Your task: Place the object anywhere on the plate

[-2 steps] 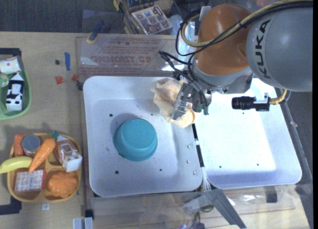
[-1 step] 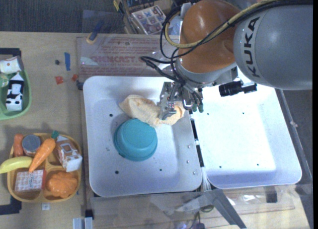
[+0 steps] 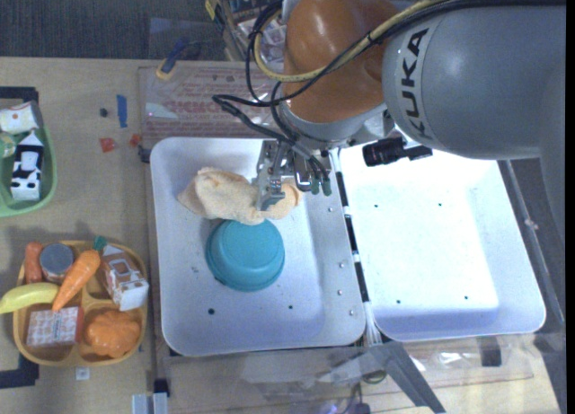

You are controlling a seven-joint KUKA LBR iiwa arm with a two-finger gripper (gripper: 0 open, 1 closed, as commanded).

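A pale tan, bread-like object (image 3: pixel 218 193) lies in the upper part of the left bin (image 3: pixel 175 295). It touches the far rim of the blue plate (image 3: pixel 245 255), which sits in the middle of that bin. My gripper (image 3: pixel 274 189) hangs low over the object's right end, where an orange-tan edge (image 3: pixel 289 198) shows beside it. The gripper body hides that end of the object. The orange wrist band and grey arm cover the bin's top right corner.
The right bin (image 3: pixel 440 251) lies under the arm. On the bench to the left are a yellow tray (image 3: pixel 18 336) of toy food and a green bowl (image 3: pixel 45 189). Small blue and red bits (image 3: pixel 121 111) lie near the far left.
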